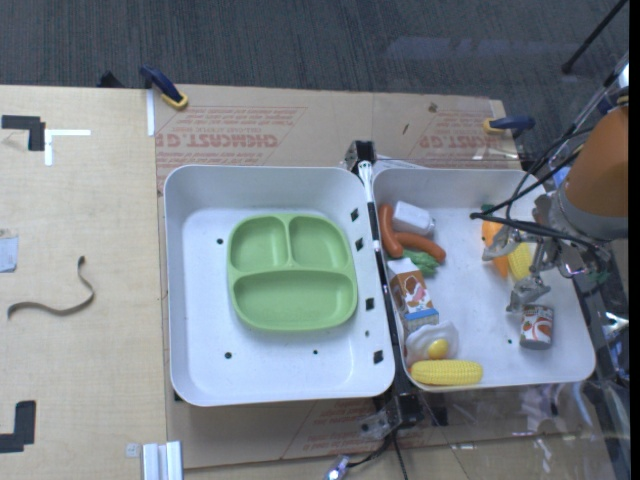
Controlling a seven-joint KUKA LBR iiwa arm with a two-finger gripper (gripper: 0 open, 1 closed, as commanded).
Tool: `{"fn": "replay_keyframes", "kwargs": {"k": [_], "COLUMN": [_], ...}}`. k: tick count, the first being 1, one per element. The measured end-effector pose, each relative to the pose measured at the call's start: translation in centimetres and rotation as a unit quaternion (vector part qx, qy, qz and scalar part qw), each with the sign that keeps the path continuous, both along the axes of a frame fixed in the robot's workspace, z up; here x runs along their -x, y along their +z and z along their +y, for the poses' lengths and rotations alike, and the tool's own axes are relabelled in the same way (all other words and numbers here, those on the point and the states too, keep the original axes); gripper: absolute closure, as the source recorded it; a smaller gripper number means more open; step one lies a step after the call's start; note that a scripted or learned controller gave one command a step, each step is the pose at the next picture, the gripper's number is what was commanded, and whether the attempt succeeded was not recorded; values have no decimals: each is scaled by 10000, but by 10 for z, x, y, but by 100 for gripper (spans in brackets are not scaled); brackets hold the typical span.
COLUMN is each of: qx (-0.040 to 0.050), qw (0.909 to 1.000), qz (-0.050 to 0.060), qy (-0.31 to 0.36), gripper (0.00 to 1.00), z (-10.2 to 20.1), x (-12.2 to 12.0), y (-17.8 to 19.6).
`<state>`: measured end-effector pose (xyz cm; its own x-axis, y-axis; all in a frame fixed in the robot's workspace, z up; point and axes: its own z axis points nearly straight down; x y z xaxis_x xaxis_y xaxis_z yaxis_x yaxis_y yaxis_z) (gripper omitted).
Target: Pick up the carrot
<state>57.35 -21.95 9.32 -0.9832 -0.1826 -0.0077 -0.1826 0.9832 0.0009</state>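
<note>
The carrot (417, 246), orange with a green leafy end, lies near the left wall of the right bin (470, 193), beside a reddish sausage (385, 228). My gripper (526, 290) hangs over the right part of that bin, well to the right of the carrot and apart from it. It is just above a small can (537, 326) and next to a yellow item (520, 259) and an orange item (492, 233). I see nothing of the carrot at the gripper.
The right bin also holds a white block (411, 215), a small carton (413, 299), a bagged egg (436, 346) and a corn cob (447, 372). A green divided plate (293, 271) sits in the left bin (190, 298). Cables run by the arm.
</note>
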Motion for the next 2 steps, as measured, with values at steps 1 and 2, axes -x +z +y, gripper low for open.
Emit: {"fn": "replay_keyframes", "kwargs": {"k": [1,2], "qx": [10,6], "qw": [10000,9926], "qz": [-33,1], "qy": [20,-1217], "gripper": [100,100], "z": [1,22], "x": [-3,-27], "y": [11,95]}}
